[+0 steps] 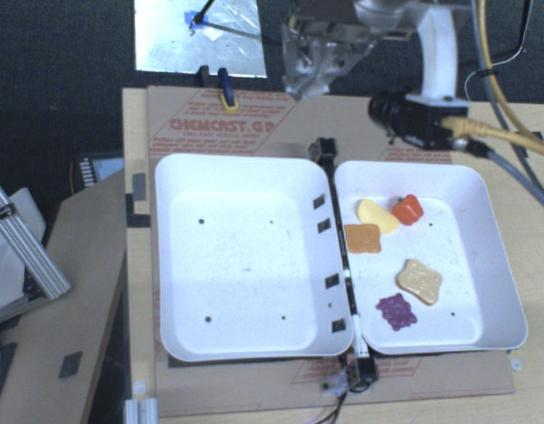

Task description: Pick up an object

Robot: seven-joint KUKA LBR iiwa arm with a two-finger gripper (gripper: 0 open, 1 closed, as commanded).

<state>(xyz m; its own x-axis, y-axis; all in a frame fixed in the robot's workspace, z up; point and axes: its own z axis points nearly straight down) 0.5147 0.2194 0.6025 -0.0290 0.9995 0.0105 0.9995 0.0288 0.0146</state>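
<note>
Two white bins sit side by side: the left bin (pixel 179 325) and the right bin (pixel 493 263). The right one holds five items: one yellow piece (pixel 376 214), one red piece (pixel 408 208), one orange piece (pixel 362 238), one tan piece (pixel 419 281) and one purple piece (pixel 396 311).

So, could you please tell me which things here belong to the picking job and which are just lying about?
For the job: gripper; yellow piece; red piece; orange piece; tan piece; purple piece; right bin.
Lying about: left bin; foil sheet; blue clamp.

Single fixed camera, mounted above the table (pixel 139 131), looking down at a slant; both bins (pixel 241 170) fully framed at moderate range.
</note>
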